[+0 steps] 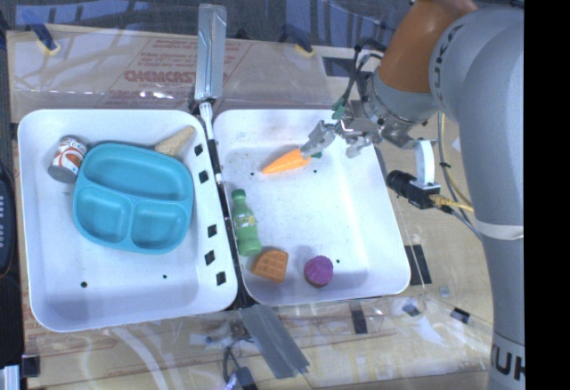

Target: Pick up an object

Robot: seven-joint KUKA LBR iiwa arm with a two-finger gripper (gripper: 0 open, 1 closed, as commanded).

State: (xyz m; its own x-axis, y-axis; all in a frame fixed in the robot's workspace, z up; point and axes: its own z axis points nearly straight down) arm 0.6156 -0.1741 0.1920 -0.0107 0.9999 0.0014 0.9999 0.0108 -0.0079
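A small orange carrot-shaped toy (285,162) lies on the floor of the right-hand shallow white bin (378,201), in the upper middle of that bin and a little right of the frame's centre. Its long axis runs nearly level across the picture, tilted slightly so that the right end sits higher. The narrow tip points toward the left of the frame, and the thick end faces right, toward the arm.

The two-finger gripper (337,137) hangs at the upper right part of the same bin, at the end of the grey arm with its orange band (419,41), which fills the upper right of the frame. One finger (314,141) reaches down to the thick end of the carrot and appears to touch or overlap it; the other finger (358,145) stands off to the right, so the pincer is spread apart and nothing sits between its fingers.

Along the lower edge of the right bin lie a green plastic bottle (244,223), standing close to the left wall with its long axis running up and down the frame, a brown waffle-textured piece (270,264) and a round purple object (318,271).

In the left-hand white bin (53,290) rests a blue divided plastic tray (134,197), with a small can (65,158) at its upper left corner and a tan cone-shaped piece (176,142) at its upper right.
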